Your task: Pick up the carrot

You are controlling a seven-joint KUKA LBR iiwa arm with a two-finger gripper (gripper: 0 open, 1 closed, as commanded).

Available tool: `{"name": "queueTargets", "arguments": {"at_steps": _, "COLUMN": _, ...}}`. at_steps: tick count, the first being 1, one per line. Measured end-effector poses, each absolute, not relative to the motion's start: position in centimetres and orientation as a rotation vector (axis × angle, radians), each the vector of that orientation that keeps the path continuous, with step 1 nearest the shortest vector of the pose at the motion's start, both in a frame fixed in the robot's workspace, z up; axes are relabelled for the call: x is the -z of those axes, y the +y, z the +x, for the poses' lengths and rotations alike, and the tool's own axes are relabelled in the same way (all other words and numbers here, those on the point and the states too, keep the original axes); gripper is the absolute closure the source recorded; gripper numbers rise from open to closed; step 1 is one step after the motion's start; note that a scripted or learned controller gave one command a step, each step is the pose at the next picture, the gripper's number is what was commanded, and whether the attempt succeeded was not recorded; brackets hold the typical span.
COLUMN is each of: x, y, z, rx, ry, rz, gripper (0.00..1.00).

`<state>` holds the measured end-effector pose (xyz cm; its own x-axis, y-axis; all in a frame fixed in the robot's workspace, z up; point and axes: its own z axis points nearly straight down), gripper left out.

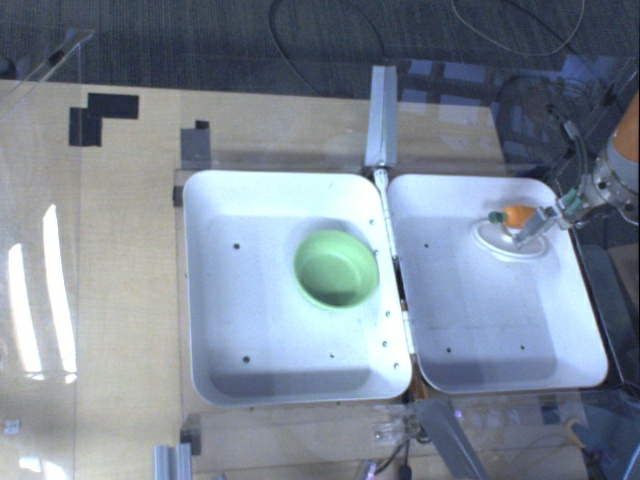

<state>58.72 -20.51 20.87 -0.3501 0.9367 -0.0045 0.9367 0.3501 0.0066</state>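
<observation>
Reaching in from the right, the grey metal hand sits low in the right shallow white plastic bin, right by the small orange carrot; I cannot tell if the hand is wide, narrow or holding anything, because it looks tiny and blurry.

The carrot rests on a small flat white dish near the back of that bin, closer to the right wall; the tip of the hand seems to touch the carrot or sit just beside it, but I cannot say which.

To do this step well, I think the hand should come straight down over the middle of the carrot, squeeze its sides gently, and not push on the dish; the carrot looks round and could roll or slip away, and the dish could slide.

The left shallow white plastic bin holds a round light green plastic bowl near its middle; the bowl looks empty; both bins sit side by side on the pale wooden surface.
</observation>
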Motion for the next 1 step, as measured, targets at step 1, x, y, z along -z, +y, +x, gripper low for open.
{"name": "queueTargets", "arguments": {"at_steps": 1, "x": -25.73, "y": -18.4, "z": 64.48, "rx": -0.006, "ry": 2.661, "rz": 1.65, "gripper": 0.0}}
